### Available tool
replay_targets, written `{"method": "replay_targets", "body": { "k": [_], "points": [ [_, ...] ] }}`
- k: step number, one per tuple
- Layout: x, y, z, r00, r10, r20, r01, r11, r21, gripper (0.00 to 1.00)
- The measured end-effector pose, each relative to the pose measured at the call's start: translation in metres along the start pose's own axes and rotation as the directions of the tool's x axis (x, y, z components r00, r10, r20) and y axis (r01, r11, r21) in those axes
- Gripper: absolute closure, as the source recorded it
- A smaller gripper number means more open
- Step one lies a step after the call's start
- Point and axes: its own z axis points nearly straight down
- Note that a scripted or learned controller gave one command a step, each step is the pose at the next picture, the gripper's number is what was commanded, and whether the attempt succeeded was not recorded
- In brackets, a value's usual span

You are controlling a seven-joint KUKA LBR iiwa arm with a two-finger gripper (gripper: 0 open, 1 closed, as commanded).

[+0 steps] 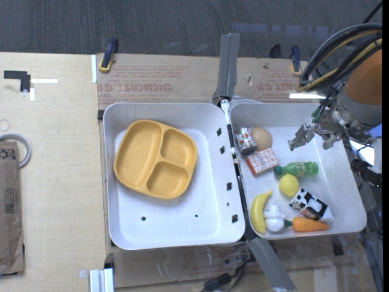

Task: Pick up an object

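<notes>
The grey arm with its orange band (371, 81) reaches in from the right, above the upper right part of the right bin (358, 215); the claw (302, 139) hangs over the bin's bare white floor, with nothing between its fingers; whether those fingers stand apart or together cannot be told from this slant view.

The right bin holds all the small things; a small can with a red label (245, 140) stands near the upper left, touching a tan rounded object (262, 138) just to its right; below them lies a red and white flat packet (262, 162), tilted; to its right a green bottle (298, 169) lies on its side, well below the claw; a yellow lemon (288, 185) sits just under the bottle; a banana (260, 210) curves along the lower left, beside a small white object (275, 219); an orange carrot (309, 225) lies along the lower edge, and a black and white object (310, 204) rests just above it.

The left bin (121, 224) carries a yellow divided plate (155, 159) with three compartments, set toward its upper left; both bins sit side by side on the table (48, 163); a brown paper bag (10, 205) lies at the table's far left edge.
</notes>
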Motion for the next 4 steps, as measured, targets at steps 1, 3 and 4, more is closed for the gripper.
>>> {"method": "replay_targets", "body": {
  "k": [1, 3, 4],
  "points": [
    [-0.012, -0.011, 0.099, 1.0, 0.021, 0.0, -0.021, 1.0, -0.002, 0.0],
    [0.059, -0.093, 0.098, 0.989, -0.147, 0.003, 0.147, 0.989, -0.007, 0.0],
    [0.057, -0.092, 0.089, 0.99, -0.143, 0.005, 0.143, 0.99, -0.009, 1.0]
  ]
}}
